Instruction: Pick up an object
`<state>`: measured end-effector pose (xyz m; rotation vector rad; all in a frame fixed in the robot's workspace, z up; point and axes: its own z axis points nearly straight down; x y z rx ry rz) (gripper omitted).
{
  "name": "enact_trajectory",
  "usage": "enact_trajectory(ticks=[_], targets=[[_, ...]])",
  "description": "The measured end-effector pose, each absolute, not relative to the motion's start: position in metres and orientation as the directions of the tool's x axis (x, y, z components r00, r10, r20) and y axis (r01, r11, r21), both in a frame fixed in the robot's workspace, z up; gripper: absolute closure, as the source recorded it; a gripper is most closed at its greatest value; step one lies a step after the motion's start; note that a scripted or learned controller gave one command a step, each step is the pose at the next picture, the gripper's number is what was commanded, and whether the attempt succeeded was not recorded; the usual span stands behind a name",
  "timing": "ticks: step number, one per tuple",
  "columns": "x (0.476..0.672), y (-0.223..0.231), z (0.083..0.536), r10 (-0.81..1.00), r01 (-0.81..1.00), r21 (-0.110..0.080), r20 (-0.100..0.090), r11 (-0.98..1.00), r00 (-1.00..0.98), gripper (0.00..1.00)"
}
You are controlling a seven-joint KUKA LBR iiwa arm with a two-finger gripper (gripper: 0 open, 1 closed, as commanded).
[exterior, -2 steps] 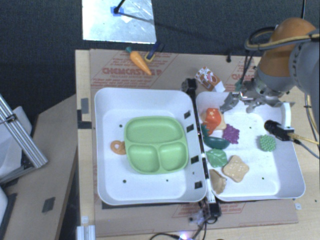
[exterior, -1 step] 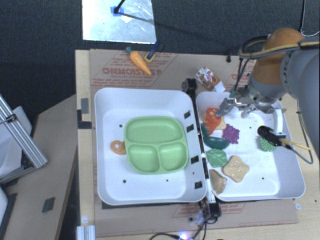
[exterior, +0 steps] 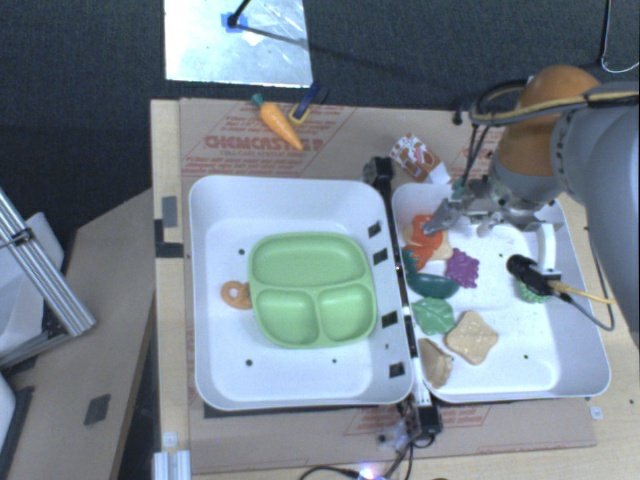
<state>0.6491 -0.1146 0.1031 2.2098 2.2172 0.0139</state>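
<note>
My gripper point(exterior: 437, 222) hangs low over the far left part of the right bin point(exterior: 560, 368), with the arm reaching in from the right. Directly under and beside it lies an orange-red toy point(exterior: 424, 247). A purple grape bunch point(exterior: 462, 266) sits just to its right. A dark green piece point(exterior: 432, 286), a green leaf point(exterior: 434, 315), a slice of toast point(exterior: 471, 337) and a beige piece point(exterior: 435, 361) lie nearer the front. Nothing is visibly held.
The left bin point(exterior: 215, 368) holds a green divided plate point(exterior: 305, 288) and a small orange ring point(exterior: 237, 294). A red-and-white packet point(exterior: 414, 156) rests at the right bin's far rim. A toy carrot point(exterior: 280, 125) lies on the cardboard behind the bins.
</note>
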Motion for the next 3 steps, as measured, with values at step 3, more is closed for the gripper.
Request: enact_trajectory(ticks=[3], targets=[[0.652, -0.129, 0.213, 1.000, 1.000, 0.006, -0.001, 0.002, -0.002, 1.00]])
